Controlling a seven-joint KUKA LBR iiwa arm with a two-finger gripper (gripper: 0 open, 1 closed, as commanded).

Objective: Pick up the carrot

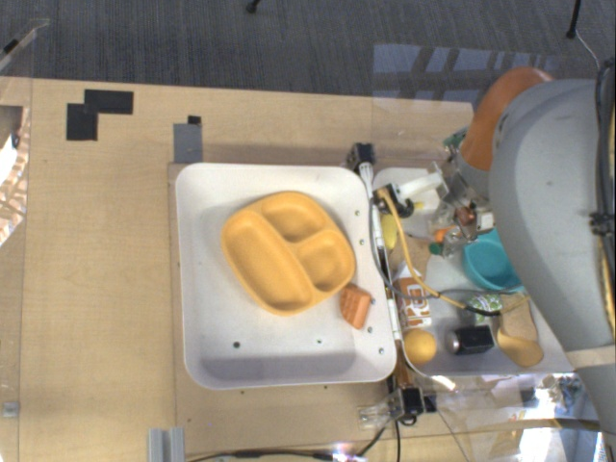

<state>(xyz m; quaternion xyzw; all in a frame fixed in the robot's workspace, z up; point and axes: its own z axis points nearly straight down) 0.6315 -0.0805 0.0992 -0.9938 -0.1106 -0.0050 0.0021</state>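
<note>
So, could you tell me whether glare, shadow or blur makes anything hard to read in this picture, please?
Camera view: even light; the carrot beside the yellow divided plate in the left bin is sharp; soft shadow along that bin's near wall; the arm looms large and blurred, covering part of the right bin.

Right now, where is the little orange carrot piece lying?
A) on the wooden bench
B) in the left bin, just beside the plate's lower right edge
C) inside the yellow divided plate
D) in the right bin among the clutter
B: the carrot lies on the left bin floor, just off the yellow divided plate.
</note>
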